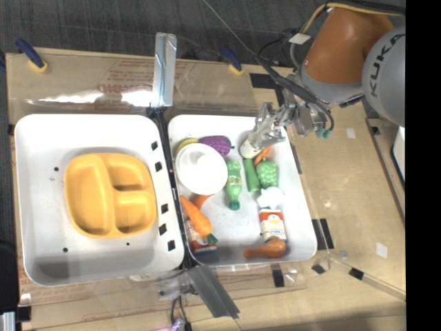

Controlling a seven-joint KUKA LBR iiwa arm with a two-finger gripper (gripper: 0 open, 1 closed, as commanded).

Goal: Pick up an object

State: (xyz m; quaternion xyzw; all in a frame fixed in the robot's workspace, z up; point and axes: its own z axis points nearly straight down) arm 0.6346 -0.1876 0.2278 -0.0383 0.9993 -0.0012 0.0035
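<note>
My gripper [265,128] hangs over the far right corner of the right bin [303,219], its metal fingers pointing down-left. Just below its tips lie a small white piece [248,146] and a small carrot [261,154], beside a green broccoli-like toy [268,174] and a green cucumber [251,176]. The bin also holds a white bowl [201,167], a purple grape cluster [218,144], a green bottle [234,182], a larger carrot [196,216], a white bottle with an orange label [272,219] and a brown drumstick [265,250]. I see nothing between the fingers.
The left bin [41,254] holds a yellow divided tray [111,193]. A metal divider clip [164,71] stands at the far edge between the bins. Cables run from the arm [348,47] over the bench at the right.
</note>
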